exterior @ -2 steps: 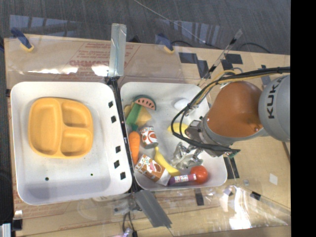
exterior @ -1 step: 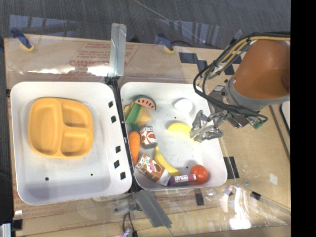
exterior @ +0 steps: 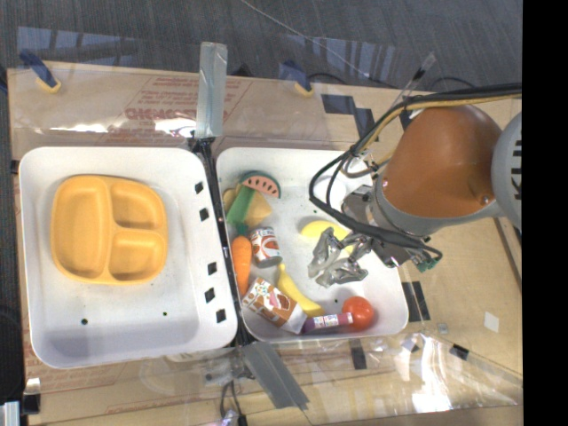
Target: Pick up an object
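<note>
The pincer (exterior: pixel 337 260) hangs low over the right bin (exterior: pixel 390 302), in the open white floor toward that bin's right half. Its metal fingers (exterior: pixel 327 257) stand parted, with nothing between them; they point down and to the left, toward the pile of toy food. Just above the fingers lies a yellow lemon-like piece (exterior: pixel 312 230), partly hidden by the wrist. Just left of and below them runs a banana (exterior: pixel 297 293), tilted along the bin floor. Below the pincer, near the bin's front wall, sits a red tomato (exterior: pixel 358 312), with a small dark bottle (exterior: pixel 321 323) lying flat beside it.

Further left the objects crowd against the wall shared with the other bin: a carrot (exterior: pixel 241 264) lies lengthwise along that wall, a small printed can (exterior: pixel 264 245) stands just right of it, a printed carton (exterior: pixel 269 303) rests at the front left corner, and a green piece (exterior: pixel 238 208) and a watermelon slice (exterior: pixel 259 185) sit near the back. The free room is on the right side of this bin, under the orange band (exterior: pixel 439 162) of the arm.

The left bin (exterior: pixel 106 322) holds a yellow divided plate (exterior: pixel 108 229) toward its back, with bare floor in front of it.
</note>
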